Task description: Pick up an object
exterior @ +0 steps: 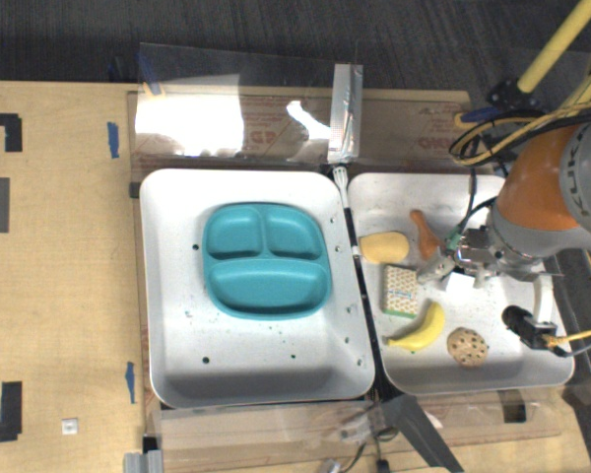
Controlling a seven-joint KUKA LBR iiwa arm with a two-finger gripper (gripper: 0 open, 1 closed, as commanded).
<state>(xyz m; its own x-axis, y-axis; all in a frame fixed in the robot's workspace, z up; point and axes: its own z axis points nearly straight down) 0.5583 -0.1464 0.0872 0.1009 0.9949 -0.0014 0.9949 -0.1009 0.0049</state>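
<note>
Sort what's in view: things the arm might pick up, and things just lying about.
Might be picked up, all in the right bin:
banana
cookie
yellow bun
patterned card
orange piece

Lying about:
teal divided plate in the left bin

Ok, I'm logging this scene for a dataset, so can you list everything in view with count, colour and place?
bins: 2, white, side by side on the bench
divided plate: 1, teal, middle of the left bin
yellow lump: 1, yellow, upper left of the right bin
orange-brown piece: 1, orange-brown, right of the yellow lump
patterned packet: 1, pale with a dotted pattern, below the yellow lump
banana: 1, yellow, below the packet
cookie: 1, brown speckled, right bin's lower edge
arm: 1, grey with an orange band, over the right bin
claw: 1, grey, above the right bin's middle
</note>
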